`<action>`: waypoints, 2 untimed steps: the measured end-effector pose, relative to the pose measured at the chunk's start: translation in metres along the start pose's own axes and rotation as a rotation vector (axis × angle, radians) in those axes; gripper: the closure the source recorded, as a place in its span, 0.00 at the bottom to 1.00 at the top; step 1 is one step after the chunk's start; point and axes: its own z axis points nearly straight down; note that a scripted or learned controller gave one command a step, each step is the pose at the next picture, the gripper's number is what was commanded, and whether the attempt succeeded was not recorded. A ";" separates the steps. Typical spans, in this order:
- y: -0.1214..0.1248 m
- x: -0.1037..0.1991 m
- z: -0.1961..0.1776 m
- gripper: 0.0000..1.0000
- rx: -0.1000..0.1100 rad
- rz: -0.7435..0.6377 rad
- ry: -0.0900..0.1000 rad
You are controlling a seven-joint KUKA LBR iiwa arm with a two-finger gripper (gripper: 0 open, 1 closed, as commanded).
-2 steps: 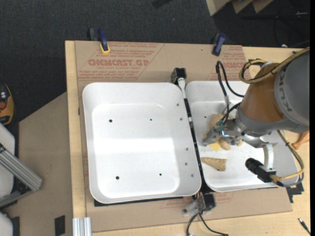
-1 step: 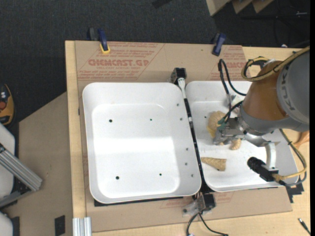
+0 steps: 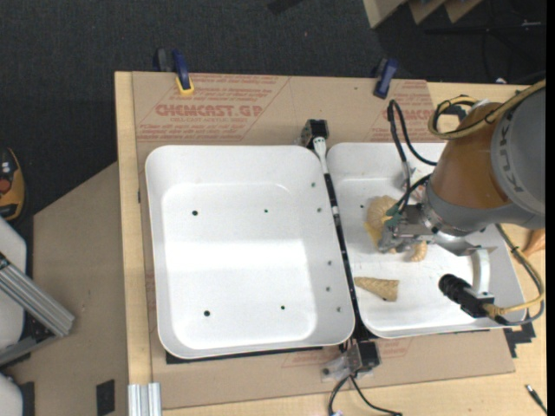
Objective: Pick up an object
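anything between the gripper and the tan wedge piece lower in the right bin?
Camera view: nothing. Bare white bin floor separates the gripper from the tan wedge piece in the right bin. A second tan piece sits by the gripper's upper left, off that line.

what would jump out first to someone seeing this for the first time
The big grey and orange arm reaching in from the right, its gripper low over a tan lump in the right bin. A second tan piece lies nearer the front of that bin, and the left bin sits alongside.
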 end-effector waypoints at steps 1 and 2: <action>0.000 0.000 -0.010 1.00 -0.002 0.000 -0.001; 0.033 0.054 -0.085 1.00 -0.004 -0.009 0.003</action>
